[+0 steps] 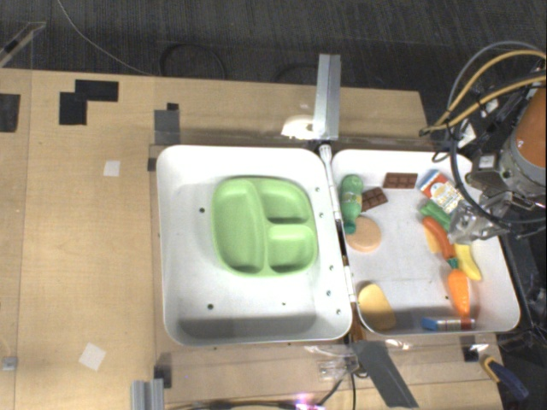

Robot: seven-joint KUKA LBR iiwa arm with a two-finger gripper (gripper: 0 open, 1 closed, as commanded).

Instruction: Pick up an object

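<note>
The arm hangs over the right bin's (513, 314) right edge with its tool (475, 222) low among the toys there, so the step in hand looks like the reach before a grasp; whether the tool is apart or together cannot be told. Just beside it lie a carton (441, 193), a pepper (437, 234), a banana (467, 261) and a carrot (459, 290), any of which would need closing on and lifting. One green tray (261, 225) sits in the left bin (184, 314), two chocolates (399, 180) near a bottle (350, 196).
</note>
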